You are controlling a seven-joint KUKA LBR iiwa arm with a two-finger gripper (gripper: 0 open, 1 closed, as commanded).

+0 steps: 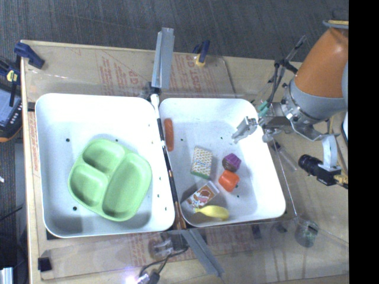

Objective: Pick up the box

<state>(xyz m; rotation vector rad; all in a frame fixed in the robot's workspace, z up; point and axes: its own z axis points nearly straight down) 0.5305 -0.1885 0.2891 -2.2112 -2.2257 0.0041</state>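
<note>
Approaching: the gripper [244, 128] hangs up-right of the box [202, 161]; finger state unclear. Next, descend over the box.

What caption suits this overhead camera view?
Gripper poised over the right bin, above the box; green tray in the left bin.
</note>
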